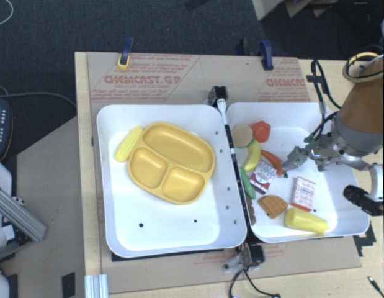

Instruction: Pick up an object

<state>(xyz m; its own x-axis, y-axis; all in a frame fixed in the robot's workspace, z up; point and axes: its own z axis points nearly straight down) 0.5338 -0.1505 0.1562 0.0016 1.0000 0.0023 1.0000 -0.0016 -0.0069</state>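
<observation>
- Bench: two shallow white bins side by side. The left bin carries a yellow three-compartment tray with a yellow corn cob lying just beside the tray's upper-left edge.
- The right bin carries the loose items: a round tan piece, a red-orange piece, a banana, a red-and-white sachet, a second red-and-white packet, a waffle-like brown piece and a yellow block.
- Tool: the gripper is over the right bin, the arm entering from the right edge of the camera view. It is empty. Whether it is spread or pressed together cannot be told.
- Governing relation: the nearest candidates lie left of and slightly below the gripper tip: a red elongated item just beside it, then the sachet, then the banana. The banana's long axis runs from upper right to lower left, roughly across the line of the arm's reach.
- Judgement: no pick is made yet. A short advance leftward and down would likely be needed. The items crowd together, so a closure may catch two or slip off.
</observation>
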